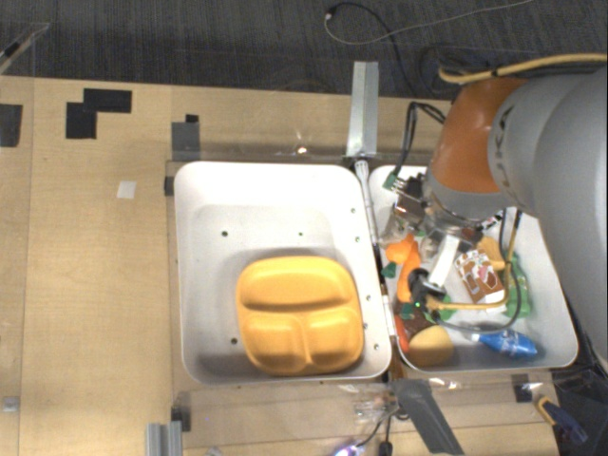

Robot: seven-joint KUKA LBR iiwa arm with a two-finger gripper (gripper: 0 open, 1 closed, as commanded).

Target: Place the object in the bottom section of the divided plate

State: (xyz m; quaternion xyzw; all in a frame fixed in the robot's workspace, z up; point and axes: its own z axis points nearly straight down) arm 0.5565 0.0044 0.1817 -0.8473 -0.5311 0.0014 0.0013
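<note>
Two white bins sit side by side on the bench. In the left bin [275,198], toward the lower middle of the frame, we see the yellow divided plate [299,312], and its sections hold nothing. The arm [532,150] comes from the right and hangs over the right bin [560,340], where the gripper [429,278] is low among mixed objects: an orange piece [403,252], a tan round item [432,343], a blue item [508,343]. We cannot tell how its jaws stand, or which object is meant.
</note>
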